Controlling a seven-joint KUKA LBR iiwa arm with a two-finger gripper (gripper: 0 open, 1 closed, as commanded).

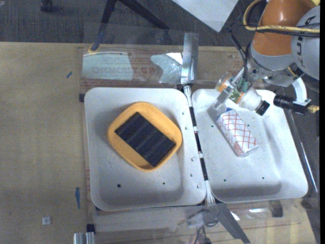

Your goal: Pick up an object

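Orange-rimmed pad (144,136): one; checked packet (237,131): one (separate bins).

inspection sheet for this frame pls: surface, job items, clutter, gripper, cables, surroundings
Surface: tan bench bearing left bin and right bin, side by side.
Job's things: orange tray with dark ribbed insert, in left bin; white box with red lattice, in right bin.
Clutter: clear plastic sheet behind the bins.
Gripper: gripper over right bin's far edge, just above the box.
Cables: yellow cable looping on the arm.
Surroundings: chair base, white sheet on dark floor.
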